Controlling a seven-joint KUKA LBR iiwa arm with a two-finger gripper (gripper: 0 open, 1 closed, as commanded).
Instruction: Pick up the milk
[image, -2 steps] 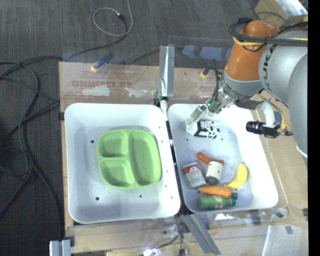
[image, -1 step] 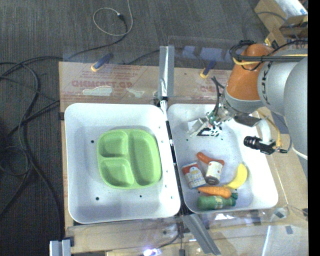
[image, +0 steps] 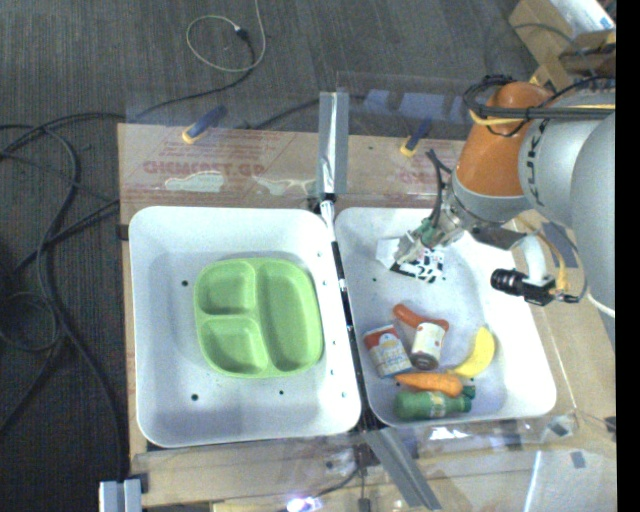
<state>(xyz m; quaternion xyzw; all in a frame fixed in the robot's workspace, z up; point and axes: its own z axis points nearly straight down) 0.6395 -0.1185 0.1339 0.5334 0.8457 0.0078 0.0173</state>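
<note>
milk carton (image: 417, 258) sat near right bin's (image: 540, 400) far edge, left of centre | gripper (image: 428, 238) was right over it, finger state: cannot tell | no lift seen, looked ungrasped; grasp and pickup judged left | green tray (image: 258, 316) in left bin

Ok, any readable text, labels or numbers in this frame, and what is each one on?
Cardboard sheet behind the bins: faded red print, too blurred to read.
Milk carton: black-and-white pattern, no legible words.
Small can and pouch: labels too small to read.
Nothing else carries text.
</note>
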